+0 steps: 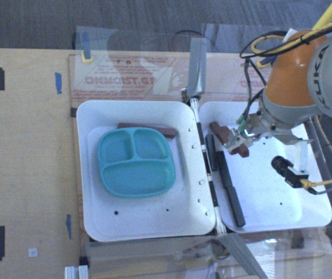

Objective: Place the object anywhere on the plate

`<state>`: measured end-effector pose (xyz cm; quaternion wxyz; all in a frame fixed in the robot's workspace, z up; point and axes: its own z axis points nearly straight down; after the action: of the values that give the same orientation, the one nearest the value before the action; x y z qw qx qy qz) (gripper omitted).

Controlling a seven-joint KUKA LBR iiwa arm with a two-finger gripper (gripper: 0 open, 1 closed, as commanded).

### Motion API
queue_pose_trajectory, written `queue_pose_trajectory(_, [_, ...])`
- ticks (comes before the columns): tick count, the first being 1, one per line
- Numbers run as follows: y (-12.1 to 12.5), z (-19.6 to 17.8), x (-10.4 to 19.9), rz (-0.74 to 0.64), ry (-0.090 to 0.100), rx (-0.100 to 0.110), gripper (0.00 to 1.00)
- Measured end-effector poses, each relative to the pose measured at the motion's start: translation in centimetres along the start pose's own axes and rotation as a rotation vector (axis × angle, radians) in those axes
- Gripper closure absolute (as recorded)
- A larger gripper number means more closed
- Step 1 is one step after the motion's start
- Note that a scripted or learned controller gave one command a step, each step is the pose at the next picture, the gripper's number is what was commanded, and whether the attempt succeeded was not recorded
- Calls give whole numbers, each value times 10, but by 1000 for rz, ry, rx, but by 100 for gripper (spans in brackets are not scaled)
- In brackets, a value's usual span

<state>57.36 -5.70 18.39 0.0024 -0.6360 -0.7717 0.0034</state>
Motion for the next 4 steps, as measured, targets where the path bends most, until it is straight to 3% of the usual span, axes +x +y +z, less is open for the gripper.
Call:
queue_pose_trajectory(1, [14,-32,68,-7,-7,-14,100])
queue_pose_trajectory(2, [45,-1,125,-185,-2,-11,100])
queue_pose_trajectory(3, [50,51,185,-318,0,-8,100])
queue_pose_trajectory(4, [11,69,204,108,-5,-104,100])
